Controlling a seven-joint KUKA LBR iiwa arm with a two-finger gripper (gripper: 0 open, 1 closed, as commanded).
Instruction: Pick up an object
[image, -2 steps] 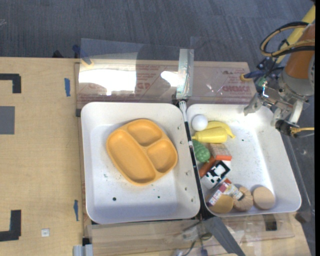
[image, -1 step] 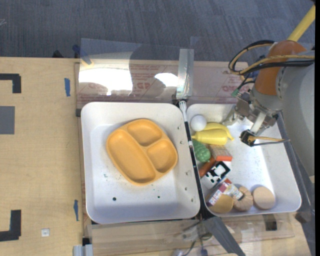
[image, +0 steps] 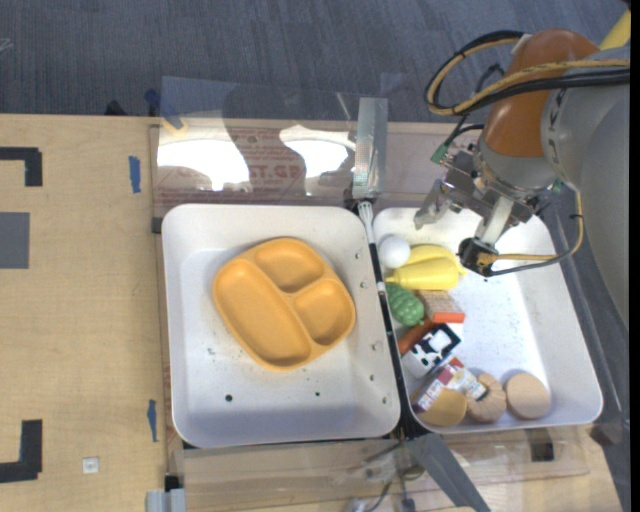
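Note:
My gripper (image: 436, 211) hangs over the far end of the right bin (image: 540, 330), slightly beyond a yellow banana-like toy (image: 428, 270) and a white egg (image: 395, 249). Nothing shows between its fingers. Along the bin's left side lie a green knobbly toy (image: 406, 304), an orange piece (image: 433, 322), a black-and-white object (image: 437, 346) and a red-and-white packet (image: 453, 380). At the near edge sit two brown bread-like pieces (image: 449, 408) (image: 488, 398) and a tan egg (image: 528, 394).
The left bin (image: 190, 380) holds an orange divided plate (image: 285, 300). A metal divider post (image: 370, 150) stands between the bins at the far side. The right half of the right bin's floor is bare white.

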